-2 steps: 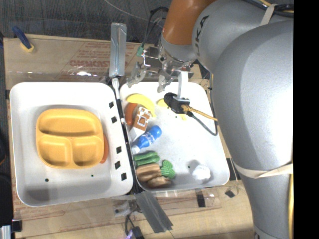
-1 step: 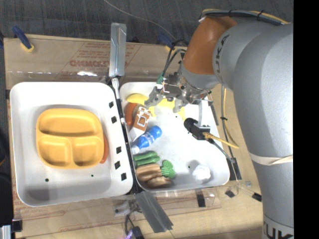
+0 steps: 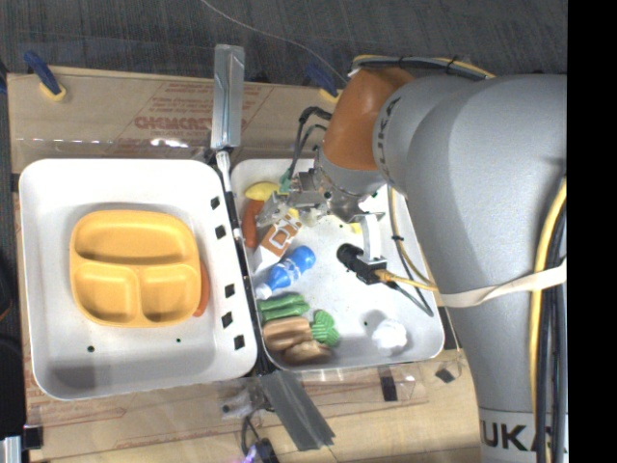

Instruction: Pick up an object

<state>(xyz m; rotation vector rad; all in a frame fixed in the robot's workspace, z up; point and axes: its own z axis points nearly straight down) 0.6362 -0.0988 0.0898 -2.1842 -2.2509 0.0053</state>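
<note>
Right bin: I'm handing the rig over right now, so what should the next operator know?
Tool: low in the upper end of the right bin, close to the orange-and-white box and the yellow piece; no object visibly gripped.
Things: blue bottle, green piece, brown piece and white lump lie in the right bin. The yellow tray sits in the left bin.
Done: nothing lifted.
Left: grip one object and raise it.
</note>
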